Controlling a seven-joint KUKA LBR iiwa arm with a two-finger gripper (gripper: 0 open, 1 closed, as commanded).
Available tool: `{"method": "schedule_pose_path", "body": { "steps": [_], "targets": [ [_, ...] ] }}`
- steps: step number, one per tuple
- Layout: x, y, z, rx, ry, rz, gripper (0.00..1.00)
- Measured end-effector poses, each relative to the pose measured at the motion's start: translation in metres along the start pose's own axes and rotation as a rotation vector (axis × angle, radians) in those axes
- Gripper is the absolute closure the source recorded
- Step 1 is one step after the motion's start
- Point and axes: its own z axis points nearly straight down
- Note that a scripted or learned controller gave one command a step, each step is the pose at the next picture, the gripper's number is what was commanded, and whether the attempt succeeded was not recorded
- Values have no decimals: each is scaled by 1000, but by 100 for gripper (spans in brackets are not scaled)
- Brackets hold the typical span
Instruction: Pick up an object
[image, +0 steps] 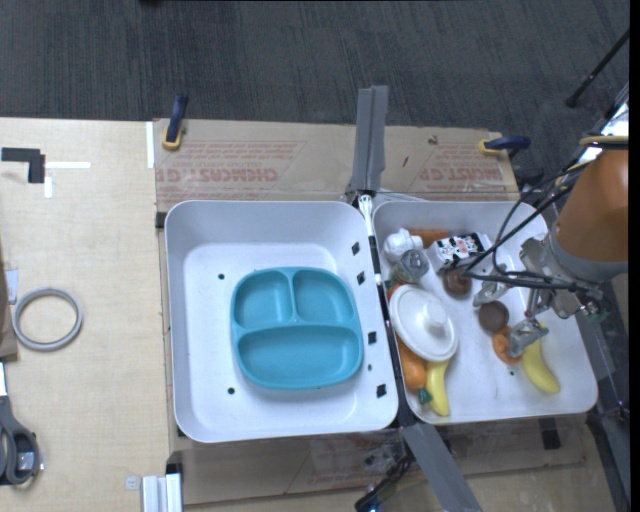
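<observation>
Two bins on the counter (80, 200): left bin (190, 330) holding a blue divided plate (297, 328), right bin (570, 400) full of clutter. Gripper (520, 338) is hanging low in the right bin's near-right part, over an orange piece (501, 347) just beside a banana (541, 371). Fingers: can't tell if wide or narrow; nothing visibly held. Looks like approach/grasp stage. Next move is probably calling for closing on the orange piece w/o snagging the banana, then lifting.

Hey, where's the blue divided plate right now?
The blue divided plate lies flat in the middle of the left bin, alone there, across the divider from the white lid in the right bin.
</observation>
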Motion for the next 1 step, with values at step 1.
{"method": "schedule_pose_path", "body": {
  "steps": [1],
  "targets": [
    [30, 16, 0, 0, 1, 168, 0]
  ]
}}
